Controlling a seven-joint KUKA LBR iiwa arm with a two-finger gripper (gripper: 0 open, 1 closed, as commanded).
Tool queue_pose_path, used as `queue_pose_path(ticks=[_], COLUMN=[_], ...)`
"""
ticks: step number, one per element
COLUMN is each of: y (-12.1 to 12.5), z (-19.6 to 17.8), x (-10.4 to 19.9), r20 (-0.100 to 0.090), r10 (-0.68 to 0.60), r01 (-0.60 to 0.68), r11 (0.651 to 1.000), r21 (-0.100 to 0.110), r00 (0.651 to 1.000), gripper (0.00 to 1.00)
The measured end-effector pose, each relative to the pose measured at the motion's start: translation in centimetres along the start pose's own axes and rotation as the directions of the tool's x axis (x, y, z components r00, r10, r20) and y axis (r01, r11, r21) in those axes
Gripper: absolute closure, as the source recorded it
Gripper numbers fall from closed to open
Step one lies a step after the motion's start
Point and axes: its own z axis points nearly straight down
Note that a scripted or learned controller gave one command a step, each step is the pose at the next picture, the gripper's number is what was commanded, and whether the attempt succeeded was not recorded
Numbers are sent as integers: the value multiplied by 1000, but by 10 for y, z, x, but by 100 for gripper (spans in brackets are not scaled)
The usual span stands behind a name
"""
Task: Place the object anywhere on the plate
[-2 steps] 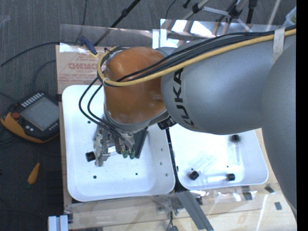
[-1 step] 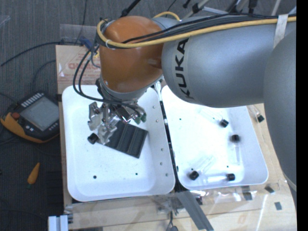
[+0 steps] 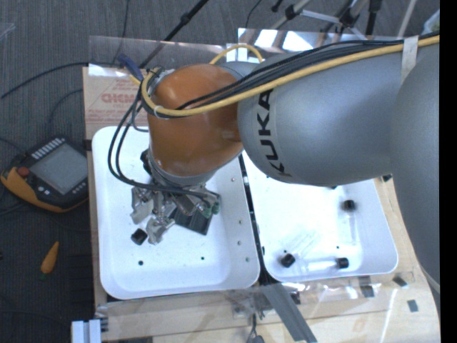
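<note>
Block (image 3: 138, 236): small, dark, on the left bin (image 3: 114, 277) floor, just beside the gripper (image 3: 152, 224)
Handling: likely light, rigid; pinch across its narrow sides
Jaws: opening cannot be told; nothing visibly held

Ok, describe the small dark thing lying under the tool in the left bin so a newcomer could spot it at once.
Start at the left bin, the one the arm's orange band hangs over. Below that band, beside the metal tool, a small black block lies on the white floor. It is chunkier than the tiny black specks nearby, and it sits apart from the black-capped pieces in the right bin.
</note>
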Motion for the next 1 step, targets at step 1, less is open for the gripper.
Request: queue_pose_path(ticks=[1], y=[-21], z=[-207], x=[-29], r20=[5], r10=[121], r01=[-121], r11=[993], r21=[4], r00=[993], gripper=[100])
